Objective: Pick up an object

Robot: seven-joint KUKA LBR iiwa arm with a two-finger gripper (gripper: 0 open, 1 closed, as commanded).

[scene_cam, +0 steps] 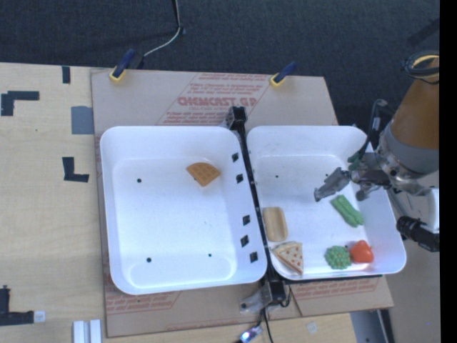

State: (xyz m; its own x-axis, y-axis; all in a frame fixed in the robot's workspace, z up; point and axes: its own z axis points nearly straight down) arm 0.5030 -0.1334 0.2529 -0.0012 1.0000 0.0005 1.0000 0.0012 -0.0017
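My gripper (pixel 348 184) hung low over the right bin (pixel 307 136), near its right wall, and its two dark fingers (pixel 330 187) were spread apart with nothing between them. I read that as a hand opened ready for a grab, not one that had caught anything. One finger reached out toward the middle of the bin floor, the other sat closer to the wrist, where the orange band (pixel 420 113) showed above the grey housing.

Just below the hand lay a green bean-like toy vegetable (pixel 347 210), long and slanted. It was near the fingertips, though I could not tell whether anything touched it. Being the nearest piece, it looked to me the likely target, and the hand would have needed to shift over it and line up across its narrow width.

Further toward the front of that bin sat a green broccoli-like piece (pixel 338 257) touching a red tomato-like piece (pixel 362 251), crowded into the corner, which I judged an awkward place to fit fingers. A bread roll (pixel 275 224) and a sandwich wedge (pixel 290 256) lay along the divider side.

In the left bin (pixel 114 141) a single waffle-like cracker (pixel 203 173) lay well apart from everything.
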